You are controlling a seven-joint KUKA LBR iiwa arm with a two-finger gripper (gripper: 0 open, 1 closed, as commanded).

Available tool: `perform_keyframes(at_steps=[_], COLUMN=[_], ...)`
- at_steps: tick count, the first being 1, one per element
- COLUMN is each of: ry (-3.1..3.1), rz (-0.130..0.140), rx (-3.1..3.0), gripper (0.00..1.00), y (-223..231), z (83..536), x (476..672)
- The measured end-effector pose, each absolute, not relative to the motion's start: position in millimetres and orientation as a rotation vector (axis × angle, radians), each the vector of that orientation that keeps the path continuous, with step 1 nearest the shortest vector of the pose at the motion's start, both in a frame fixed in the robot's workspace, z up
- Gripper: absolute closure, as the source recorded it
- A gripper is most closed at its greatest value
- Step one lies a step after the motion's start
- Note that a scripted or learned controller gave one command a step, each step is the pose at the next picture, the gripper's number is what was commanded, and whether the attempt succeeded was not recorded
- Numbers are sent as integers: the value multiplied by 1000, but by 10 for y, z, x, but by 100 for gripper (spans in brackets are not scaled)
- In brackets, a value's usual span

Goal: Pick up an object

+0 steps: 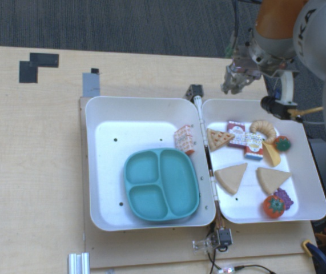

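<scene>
Your tool [235,82] hangs above the far edge of the right bin [314,178], over the wooden surface [31,170] just beyond the rim, with nothing between its fingers; you cannot tell from this angle whether they are apart or together. The grey arm [317,21] with its orange band [280,4] comes in from the upper right.

Everything you could pick sits below it. In the right bin, a pizza slice [219,138] lies at the far left corner, beside a small red and white box [238,133]. A croissant [264,129] sits just right of the box, with a yellow wedge [271,153] and a red and green piece [282,143] next to it. Nearer you, two tan triangular wedges [232,177] lie side by side, apart from each other, and a tomato [273,206] touches a purple grape cluster [284,197] at the near right corner.

In the left bin [103,153] a teal divided tray [161,184] fills the near half, and a small wrapped packet [184,138] leans at the right wall, just beyond the tray
</scene>
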State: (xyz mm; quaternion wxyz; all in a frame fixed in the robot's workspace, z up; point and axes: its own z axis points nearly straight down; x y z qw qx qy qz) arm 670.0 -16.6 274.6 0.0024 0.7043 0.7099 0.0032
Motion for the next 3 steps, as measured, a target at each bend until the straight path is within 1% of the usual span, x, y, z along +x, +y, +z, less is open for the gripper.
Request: perform_keyframes(at_steps=[1,2,3], ry=[2227,2224,2222], rz=[4,-1,10], rx=[2212,2218,2210], gripper=[0,0,0], y=[-178,-706,-926], z=[2728,1837,1007], x=[6692,6563,6448])
